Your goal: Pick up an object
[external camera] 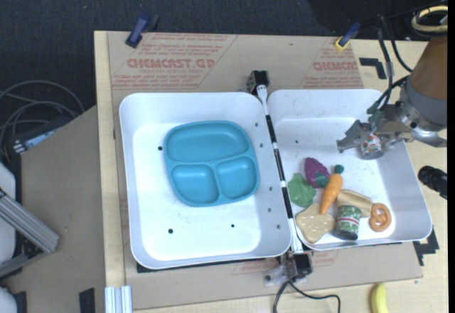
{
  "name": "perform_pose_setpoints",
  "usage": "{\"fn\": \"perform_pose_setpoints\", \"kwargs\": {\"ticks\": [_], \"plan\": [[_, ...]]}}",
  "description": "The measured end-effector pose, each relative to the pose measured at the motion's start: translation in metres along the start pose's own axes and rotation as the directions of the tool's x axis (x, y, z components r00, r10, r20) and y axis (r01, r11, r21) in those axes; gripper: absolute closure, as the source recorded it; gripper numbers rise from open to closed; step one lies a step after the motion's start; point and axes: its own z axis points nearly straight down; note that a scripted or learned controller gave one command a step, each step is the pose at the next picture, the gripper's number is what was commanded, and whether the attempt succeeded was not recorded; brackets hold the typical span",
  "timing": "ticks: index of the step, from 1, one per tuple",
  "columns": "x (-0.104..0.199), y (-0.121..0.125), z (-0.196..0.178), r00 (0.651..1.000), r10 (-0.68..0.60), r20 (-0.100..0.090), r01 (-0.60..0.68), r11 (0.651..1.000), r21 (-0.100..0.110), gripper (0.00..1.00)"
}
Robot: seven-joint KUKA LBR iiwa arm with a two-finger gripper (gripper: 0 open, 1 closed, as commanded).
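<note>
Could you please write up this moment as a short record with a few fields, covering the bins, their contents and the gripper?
left bin: holds a blue divided tray
right bin: toy food clustered at its near end
items: carrot, pretzel, purple piece, green leaf, small can
gripper: over the right bin's far half, apart from the cluster
grasp: cannot tell

Arm (431, 87) cut by right edge; claw (368, 142) fingers too blurred to read.

My arm's orange band (435, 70) topped grey; a sky-blue divided plastic tray (211, 161) lay in one shallow white bin (142, 183); an orange toy carrot (330, 193) had a green tip.
</note>
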Motion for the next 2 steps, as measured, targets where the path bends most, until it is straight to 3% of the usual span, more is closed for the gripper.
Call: {"fn": "perform_pose_setpoints", "kwargs": {"ticks": [1,2], "plan": [[0.0368,-0.0031,0.1226,1.000,0.000,0.000,0.000,1.000,0.000,0.00],[0.0370,-0.0027,0.1129,1.000,0.001,0.000,-0.001,1.000,-0.001,1.00]]}}
